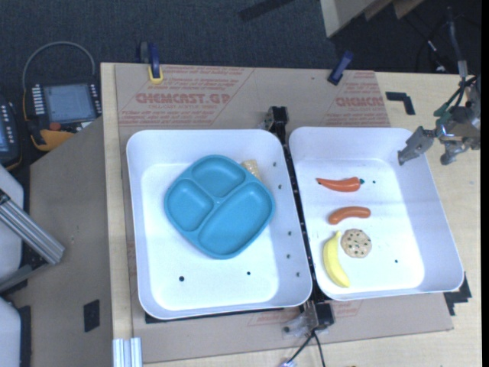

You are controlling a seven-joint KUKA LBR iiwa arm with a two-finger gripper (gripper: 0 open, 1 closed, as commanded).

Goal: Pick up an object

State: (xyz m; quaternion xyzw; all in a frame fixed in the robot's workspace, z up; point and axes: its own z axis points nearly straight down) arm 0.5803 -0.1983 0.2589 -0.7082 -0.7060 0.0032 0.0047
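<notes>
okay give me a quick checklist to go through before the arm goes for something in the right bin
1. Gripper carries nothing: ok, nothing shows between its fingers.
2. Fingers spread for a grasp: ok, they stand apart.
3. Gripper over a target: not ok, it sits at the right bin's upper right rim, away from the food.
4. Chili free of neighbours: ok.
5. Sausage free of neighbours: ok.
6. Cookie free of neighbours: not ok, it touches or overlaps the banana.

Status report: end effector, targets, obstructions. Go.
End effector open, empty, over right bin's far right rim. Chili, sausage, cookie, banana untouched. Nothing blocking.
</notes>
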